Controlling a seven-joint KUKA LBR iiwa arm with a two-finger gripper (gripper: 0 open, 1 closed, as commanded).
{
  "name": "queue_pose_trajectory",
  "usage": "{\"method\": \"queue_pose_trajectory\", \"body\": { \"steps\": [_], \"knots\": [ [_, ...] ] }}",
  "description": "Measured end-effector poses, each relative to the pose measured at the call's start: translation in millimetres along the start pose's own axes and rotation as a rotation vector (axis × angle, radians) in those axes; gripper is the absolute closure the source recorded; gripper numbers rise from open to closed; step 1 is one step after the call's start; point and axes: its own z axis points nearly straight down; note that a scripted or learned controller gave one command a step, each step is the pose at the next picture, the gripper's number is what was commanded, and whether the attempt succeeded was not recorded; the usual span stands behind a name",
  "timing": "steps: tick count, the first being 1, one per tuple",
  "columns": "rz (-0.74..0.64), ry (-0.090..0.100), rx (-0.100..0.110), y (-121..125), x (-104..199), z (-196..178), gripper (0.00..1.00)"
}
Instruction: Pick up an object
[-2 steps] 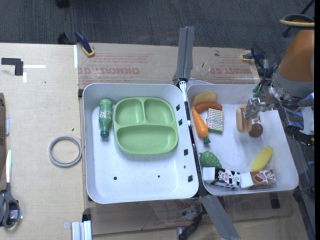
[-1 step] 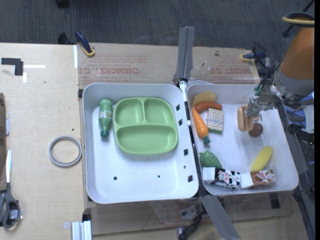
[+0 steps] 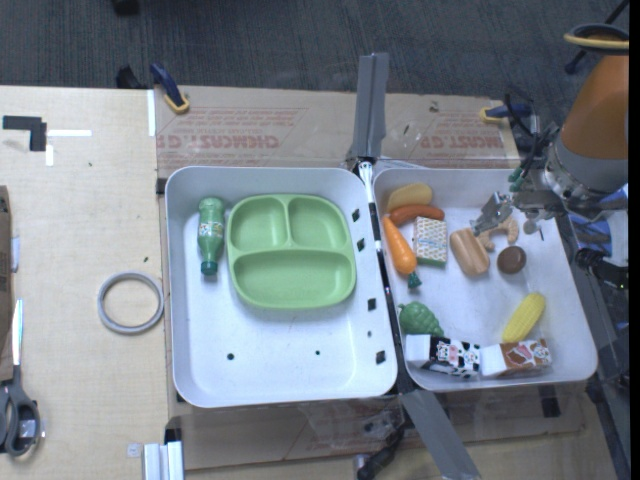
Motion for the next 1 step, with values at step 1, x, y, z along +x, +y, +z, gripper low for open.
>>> {"method": "queue_pose_trajectory", "body": {
  "steps": [1],
  "knots": [
    [0.019, 0.003, -0.006, 1.7, -20.6, 82.6, 0.0]
  ]
}}
